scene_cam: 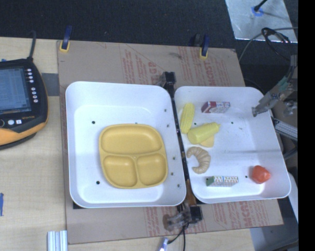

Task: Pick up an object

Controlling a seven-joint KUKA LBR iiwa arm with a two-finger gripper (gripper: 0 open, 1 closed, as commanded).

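Observation:
The right bin [236, 145] holds several small items. A yellow corn cob [187, 117] and a yellow block [203, 133] lie near its left wall. A tan croissant [200, 159] sits below them. A red and white carton [215, 106] lies at the back. A green and white packet [222, 180] and a red tomato [260, 174] lie along the front. My gripper [266, 104] hangs over the bin's far right corner, apart from every item and with nothing seen in it.
The left bin [79, 140] holds a yellow divided tray [132, 155]. A teach pendant [11, 101] lies on the bench at the far left. Clamps [203, 46] pin the cardboard sheet [121, 61] under both bins at its back edge.

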